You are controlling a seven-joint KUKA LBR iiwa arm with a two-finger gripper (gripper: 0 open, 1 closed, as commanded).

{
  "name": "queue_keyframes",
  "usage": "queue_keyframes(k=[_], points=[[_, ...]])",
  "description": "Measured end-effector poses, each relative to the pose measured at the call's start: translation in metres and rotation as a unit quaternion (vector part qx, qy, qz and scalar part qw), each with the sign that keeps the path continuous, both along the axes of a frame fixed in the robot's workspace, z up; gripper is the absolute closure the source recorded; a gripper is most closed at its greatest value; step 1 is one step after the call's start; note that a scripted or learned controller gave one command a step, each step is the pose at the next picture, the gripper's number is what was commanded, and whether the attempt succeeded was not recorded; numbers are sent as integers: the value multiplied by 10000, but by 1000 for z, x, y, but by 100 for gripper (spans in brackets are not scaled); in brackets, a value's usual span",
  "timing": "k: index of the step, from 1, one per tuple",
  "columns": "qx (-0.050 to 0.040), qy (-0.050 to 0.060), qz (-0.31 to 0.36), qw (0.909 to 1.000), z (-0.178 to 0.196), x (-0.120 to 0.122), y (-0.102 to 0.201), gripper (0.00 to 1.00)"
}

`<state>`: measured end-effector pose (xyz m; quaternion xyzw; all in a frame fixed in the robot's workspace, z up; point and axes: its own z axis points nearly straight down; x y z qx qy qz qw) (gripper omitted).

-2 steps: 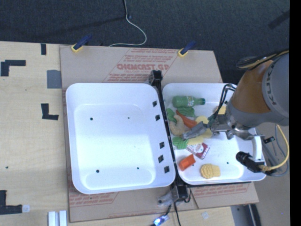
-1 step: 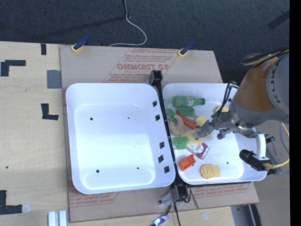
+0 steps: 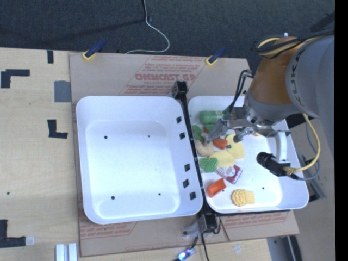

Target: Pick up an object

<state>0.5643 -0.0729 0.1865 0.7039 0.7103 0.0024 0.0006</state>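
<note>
The right bin holds a heap of toy food on its left side. My gripper hangs low over that heap, open, its two grey fingers spread either side of a small red-orange piece; nothing sits between them. Around it lie a green piece, a pale yellow piece, a beige piece and a yellow-green piece. Nearer the front are a red-and-white packet, an orange carrot and a yellow corn cob.
The left bin stands beside the right one, with a black divider between them. My arm's grey and orange body covers the right bin's far right part. A black cable loops over the bin's right side.
</note>
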Motion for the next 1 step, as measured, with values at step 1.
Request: queue_keyframes(k=[1], points=[[4, 12, -1, 10000, 16, 41, 74, 100]])
